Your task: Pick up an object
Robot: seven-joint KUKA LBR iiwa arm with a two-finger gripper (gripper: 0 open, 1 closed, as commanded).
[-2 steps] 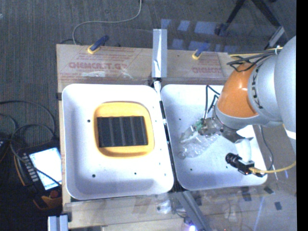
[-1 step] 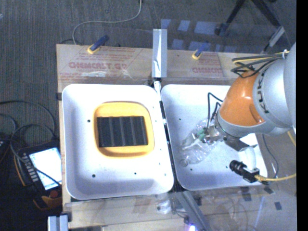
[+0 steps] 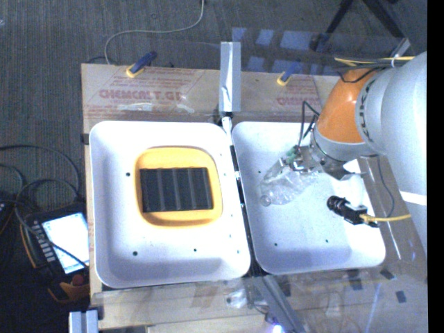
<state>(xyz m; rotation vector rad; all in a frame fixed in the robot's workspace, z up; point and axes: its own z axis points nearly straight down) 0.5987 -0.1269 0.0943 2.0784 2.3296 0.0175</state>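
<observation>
Bottle [image 3: 283,184], clear, light, crushable plastic, lies just below my gripper [image 3: 300,159]; grip state unclear; I'd take its middle.

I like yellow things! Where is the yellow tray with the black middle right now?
The yellow tray lies flat in the middle of the left bin in the camera view, across the divide from the right bin, where the gripper is.

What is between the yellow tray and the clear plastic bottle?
In the camera view, bare white bin floor and the two bins' touching rims lie between the yellow tray and clear plastic bottle.
</observation>
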